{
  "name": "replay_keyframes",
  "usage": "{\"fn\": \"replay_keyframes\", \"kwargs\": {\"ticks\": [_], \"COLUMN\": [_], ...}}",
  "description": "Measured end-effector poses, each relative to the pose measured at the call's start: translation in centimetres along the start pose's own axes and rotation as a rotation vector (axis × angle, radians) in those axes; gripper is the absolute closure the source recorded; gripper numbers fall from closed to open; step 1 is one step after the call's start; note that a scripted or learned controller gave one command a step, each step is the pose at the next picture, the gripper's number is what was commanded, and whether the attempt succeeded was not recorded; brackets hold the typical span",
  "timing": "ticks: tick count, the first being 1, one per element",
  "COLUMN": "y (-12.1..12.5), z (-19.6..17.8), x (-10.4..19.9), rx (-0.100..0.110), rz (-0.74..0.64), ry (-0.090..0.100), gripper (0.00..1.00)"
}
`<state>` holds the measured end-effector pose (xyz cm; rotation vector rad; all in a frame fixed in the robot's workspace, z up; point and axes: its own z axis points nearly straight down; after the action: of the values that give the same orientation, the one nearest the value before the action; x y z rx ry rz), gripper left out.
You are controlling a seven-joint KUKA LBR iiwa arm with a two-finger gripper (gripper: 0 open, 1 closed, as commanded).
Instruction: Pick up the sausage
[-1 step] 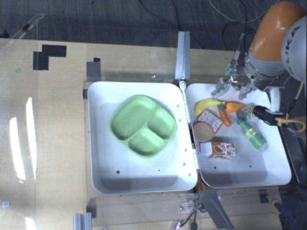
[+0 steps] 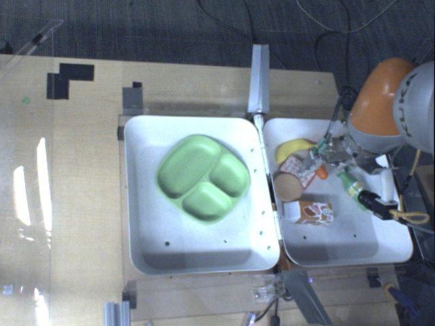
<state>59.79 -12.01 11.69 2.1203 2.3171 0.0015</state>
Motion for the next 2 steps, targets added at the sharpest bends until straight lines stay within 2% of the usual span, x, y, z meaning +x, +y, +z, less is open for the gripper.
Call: {"fn": "replay_keyframes", "kwargs": {"ticks": [1, 2], "y": [1.5, 2.1], "z": [2.1, 0.8], "x": [-0.3, -0.4], "rx": [-0.017, -0.035], "rz": [-0.088, -0.09], "ry": [-0.002, -0.006], "gripper": [0.0, 1.0]}}
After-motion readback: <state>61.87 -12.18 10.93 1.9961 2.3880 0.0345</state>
